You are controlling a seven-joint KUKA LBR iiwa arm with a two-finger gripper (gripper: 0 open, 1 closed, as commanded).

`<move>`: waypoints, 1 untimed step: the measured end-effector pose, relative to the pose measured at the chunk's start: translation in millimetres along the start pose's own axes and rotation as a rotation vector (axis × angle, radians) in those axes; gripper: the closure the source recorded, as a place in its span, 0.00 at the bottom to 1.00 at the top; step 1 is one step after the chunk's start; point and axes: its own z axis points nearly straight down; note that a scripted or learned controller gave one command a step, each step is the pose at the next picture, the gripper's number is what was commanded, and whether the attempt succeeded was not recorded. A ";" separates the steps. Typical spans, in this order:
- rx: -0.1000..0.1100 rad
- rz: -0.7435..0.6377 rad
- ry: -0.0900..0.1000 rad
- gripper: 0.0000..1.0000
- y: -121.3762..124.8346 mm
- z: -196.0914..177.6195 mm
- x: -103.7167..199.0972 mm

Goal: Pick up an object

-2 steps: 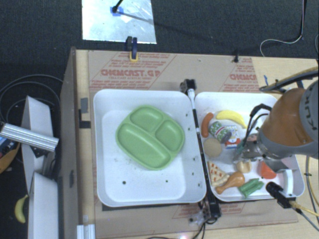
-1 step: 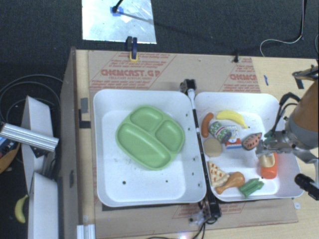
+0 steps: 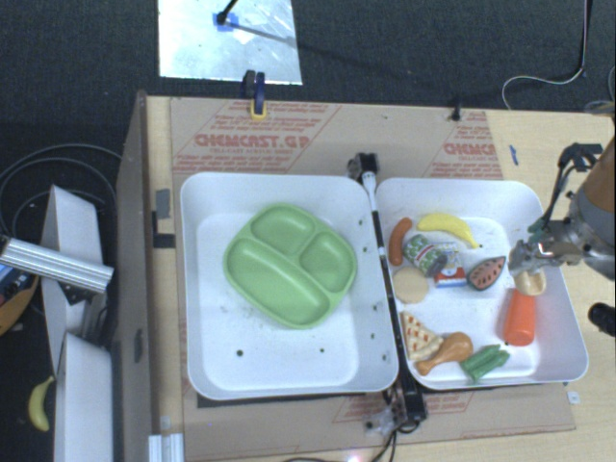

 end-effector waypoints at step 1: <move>0.002 -0.002 0.002 1.00 41.9 14.9 -2.8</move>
